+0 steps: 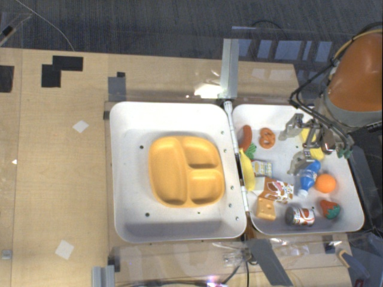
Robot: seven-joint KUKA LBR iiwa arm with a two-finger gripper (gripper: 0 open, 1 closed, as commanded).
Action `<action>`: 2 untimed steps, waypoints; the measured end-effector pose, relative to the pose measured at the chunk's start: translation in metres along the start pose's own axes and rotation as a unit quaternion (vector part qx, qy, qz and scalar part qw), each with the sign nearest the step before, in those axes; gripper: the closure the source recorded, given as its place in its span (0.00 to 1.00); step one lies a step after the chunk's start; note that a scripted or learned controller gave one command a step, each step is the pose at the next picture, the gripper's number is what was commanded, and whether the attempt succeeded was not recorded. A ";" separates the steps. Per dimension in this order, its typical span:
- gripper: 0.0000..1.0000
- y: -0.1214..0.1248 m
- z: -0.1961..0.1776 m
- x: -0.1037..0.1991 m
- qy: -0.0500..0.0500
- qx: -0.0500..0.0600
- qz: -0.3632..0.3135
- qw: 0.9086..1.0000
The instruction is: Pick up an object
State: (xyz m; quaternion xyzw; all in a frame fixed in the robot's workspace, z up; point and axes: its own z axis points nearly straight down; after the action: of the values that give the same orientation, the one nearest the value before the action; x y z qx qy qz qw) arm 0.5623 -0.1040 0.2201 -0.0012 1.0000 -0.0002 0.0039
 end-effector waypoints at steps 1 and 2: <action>0.00 -0.085 0.105 -0.027 0.005 0.000 0.030 1.000; 0.00 -0.100 0.131 0.003 -0.003 0.001 0.124 0.992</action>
State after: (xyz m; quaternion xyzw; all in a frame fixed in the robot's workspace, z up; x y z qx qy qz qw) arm 0.5610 -0.2044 0.0893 0.1228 0.9924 -0.0003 0.0070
